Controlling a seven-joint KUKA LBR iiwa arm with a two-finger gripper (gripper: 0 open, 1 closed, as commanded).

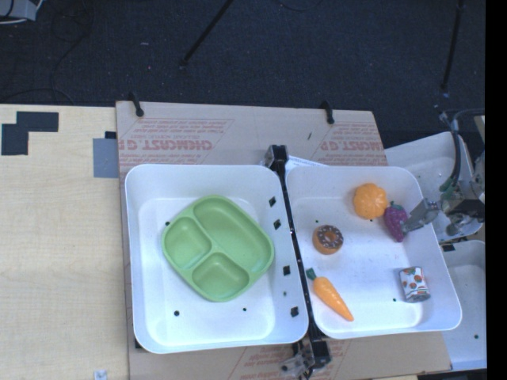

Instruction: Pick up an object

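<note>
The gripper point(421, 214) sits at the right bin's point(434, 317) right rim, touching purple grapes point(394, 221); whether it grips them I cannot tell. An orange point(370, 200), donut point(327, 239), carrot point(333, 298) and can point(413, 283) lie nearby.

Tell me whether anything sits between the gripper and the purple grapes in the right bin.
Nothing visible does. The gripper sits at the right bin's right edge, right against the purple grapes. The orange lies on the grapes' far side, away from the gripper.
</note>
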